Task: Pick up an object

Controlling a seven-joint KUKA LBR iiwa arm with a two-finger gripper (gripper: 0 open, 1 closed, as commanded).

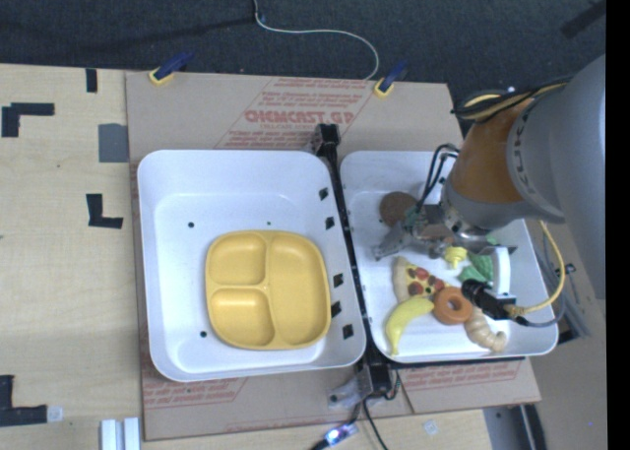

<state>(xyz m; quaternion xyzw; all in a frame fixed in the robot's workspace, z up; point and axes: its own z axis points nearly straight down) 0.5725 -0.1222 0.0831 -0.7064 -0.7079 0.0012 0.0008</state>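
Observation:
My gripper (402, 238) reaches low into the right bin (359, 177), close to its left wall. Just behind it lies a brown round piece (397, 206). In front of it lies a toy pizza slice (417, 279). Nearer the front of the bin are a yellow banana (405, 319), an orange donut (453, 305) and a beige piece (488, 336). A small yellow piece (455, 257) and a green one (479, 267) sit under the wrist. The arm's orange band (487, 158) hides part of the bin's back right.
A yellow divided plate (267, 289) lies in the left bin (167, 202). The wall between the two bins runs just left of the gripper. A black cable (536, 312) loops from the wrist over the right bin's front right corner.

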